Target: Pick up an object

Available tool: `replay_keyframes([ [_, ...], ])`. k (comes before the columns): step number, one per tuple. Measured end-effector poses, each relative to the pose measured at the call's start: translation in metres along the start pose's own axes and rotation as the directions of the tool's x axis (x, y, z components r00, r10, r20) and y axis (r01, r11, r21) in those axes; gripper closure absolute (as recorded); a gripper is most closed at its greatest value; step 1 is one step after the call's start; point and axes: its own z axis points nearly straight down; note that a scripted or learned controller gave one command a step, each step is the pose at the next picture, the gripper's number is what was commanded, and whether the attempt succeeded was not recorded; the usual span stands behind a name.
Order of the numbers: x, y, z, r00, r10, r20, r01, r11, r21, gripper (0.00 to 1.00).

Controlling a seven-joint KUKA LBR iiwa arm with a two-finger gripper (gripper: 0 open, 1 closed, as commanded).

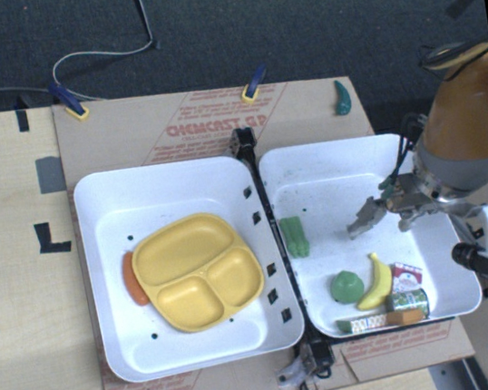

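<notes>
My gripper hangs over the right bin, near its right side, open with nothing between its fingers. Below it lie a yellow banana, a green round fruit and a red and white packet. A can and a flat green box rest along the bin's front wall. A green block lies to the gripper's left, by the divider.
The left bin holds a yellow divided plate with an orange object partly under its left edge. A small green thing lies on the cardboard behind the right bin. The arm's orange band sits at the right.
</notes>
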Motion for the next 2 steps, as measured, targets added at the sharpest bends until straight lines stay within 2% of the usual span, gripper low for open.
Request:
replay_keyframes([
  [1,-0.046,-0.027,0.085,1.000,0.002,0.000,-0.002,1.000,0.002,0.00],
  [2,-0.038,-0.022,0.117,1.000,0.003,0.002,-0.003,1.000,-0.003,0.00],
])
